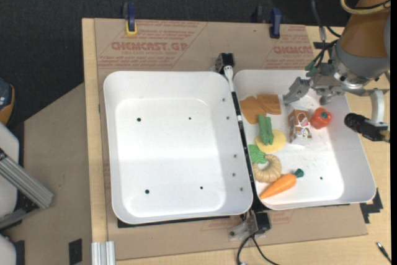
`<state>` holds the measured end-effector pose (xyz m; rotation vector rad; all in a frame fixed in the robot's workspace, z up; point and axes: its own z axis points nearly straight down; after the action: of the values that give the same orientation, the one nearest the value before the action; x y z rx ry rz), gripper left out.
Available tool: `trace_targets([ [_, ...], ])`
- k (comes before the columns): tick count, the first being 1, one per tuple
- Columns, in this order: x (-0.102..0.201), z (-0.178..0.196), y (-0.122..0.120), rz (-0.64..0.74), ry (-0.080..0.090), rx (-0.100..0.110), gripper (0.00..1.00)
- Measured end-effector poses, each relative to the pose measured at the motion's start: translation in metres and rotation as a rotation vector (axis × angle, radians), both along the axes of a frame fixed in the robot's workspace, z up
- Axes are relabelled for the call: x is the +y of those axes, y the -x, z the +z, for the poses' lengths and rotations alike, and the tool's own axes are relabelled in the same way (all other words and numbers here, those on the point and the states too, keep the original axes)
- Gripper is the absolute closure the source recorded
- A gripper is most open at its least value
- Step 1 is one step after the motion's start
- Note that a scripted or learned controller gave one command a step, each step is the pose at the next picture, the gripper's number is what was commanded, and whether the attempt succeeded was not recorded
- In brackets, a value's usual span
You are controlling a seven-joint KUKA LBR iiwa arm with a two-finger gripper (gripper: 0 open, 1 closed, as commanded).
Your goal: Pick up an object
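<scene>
The right bin [347, 161] holds several toy foods. Two brown bread pieces [260, 107] lie at its upper left, with a green piece [265, 129] on a yellow disc [275, 143] below them. Further down are a tan ring-shaped pastry [267, 169] and an orange carrot [279, 185]. A small printed packet [300, 126] and a red tomato [320, 118] sit near the bin's middle. My gripper [310, 93] hangs over the bin's upper part, just above the packet and tomato. It stands open, with nothing between its fingers.
The left bin [167, 146] lies beside the right one, and their rims meet along a dark seam. The cardboard bench top [186, 40] is clamped at the back by two blue clamps. The arm's grey and orange body [366, 34] fills the upper right.
</scene>
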<state>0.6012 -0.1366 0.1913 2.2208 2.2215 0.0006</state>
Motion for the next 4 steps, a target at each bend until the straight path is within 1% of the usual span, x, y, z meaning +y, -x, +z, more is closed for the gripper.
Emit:
trace_targets([
  [1,0.007,-0.104,-0.068,0.002,-0.001,-0.005,0.0],
  [2,0.028,-0.106,-0.048,0.002,-0.001,0.002,0.0],
  [3,0.045,-0.105,-0.044,0.001,0.0,0.0,0.0],
  [4,0.042,-0.105,-0.014,-0.001,-0.001,0.001,0.0],
])
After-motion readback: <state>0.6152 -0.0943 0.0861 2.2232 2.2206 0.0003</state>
